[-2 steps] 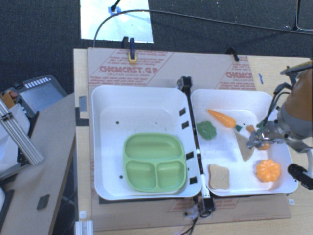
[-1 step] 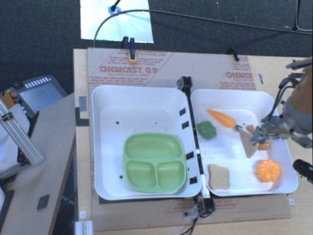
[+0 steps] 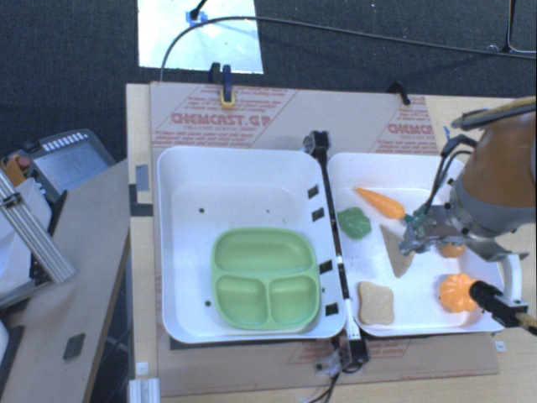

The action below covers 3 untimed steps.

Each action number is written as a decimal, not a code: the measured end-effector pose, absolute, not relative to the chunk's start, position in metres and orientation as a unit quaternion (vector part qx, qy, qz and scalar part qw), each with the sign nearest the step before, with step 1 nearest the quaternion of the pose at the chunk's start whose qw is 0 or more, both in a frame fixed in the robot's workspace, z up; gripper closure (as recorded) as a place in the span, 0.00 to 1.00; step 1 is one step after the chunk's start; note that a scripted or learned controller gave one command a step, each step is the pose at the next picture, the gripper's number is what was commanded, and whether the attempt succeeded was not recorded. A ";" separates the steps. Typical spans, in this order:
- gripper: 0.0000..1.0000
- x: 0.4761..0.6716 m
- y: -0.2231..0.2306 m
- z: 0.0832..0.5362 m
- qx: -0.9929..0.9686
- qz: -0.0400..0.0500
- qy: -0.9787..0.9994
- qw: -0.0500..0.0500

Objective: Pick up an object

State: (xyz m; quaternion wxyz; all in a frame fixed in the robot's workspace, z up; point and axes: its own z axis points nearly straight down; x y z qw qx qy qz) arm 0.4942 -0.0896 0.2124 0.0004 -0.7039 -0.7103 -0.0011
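Observation:
The right bin point(image 3: 419, 168) holds an orange carrot point(image 3: 380, 201), a green leafy piece point(image 3: 354, 222), a tan wedge point(image 3: 398, 255), a beige bread-like piece point(image 3: 376, 302) and an orange pumpkin-shaped toy point(image 3: 456, 293). My gripper point(image 3: 414, 238) hangs low over the right bin, just above the upper right part of the tan wedge. A small orange item point(image 3: 452, 248) peeks out from under the wrist, mostly hidden. Whether the gripper touches the wedge is unclear.
In the left bin point(image 3: 243, 170) lies a green divided plate point(image 3: 265, 277) toward the front. The bulky arm point(image 3: 502, 183) covers the right bin's far right side. A black divider clip strip point(image 3: 329, 225) runs between the bins.

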 end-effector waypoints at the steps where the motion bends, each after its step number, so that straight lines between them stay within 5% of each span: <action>1: 1.00 0.495 -0.037 0.225 -0.703 -0.002 -0.711 0.000; 3: 1.00 0.493 0.063 0.229 -0.704 -0.001 -0.711 0.000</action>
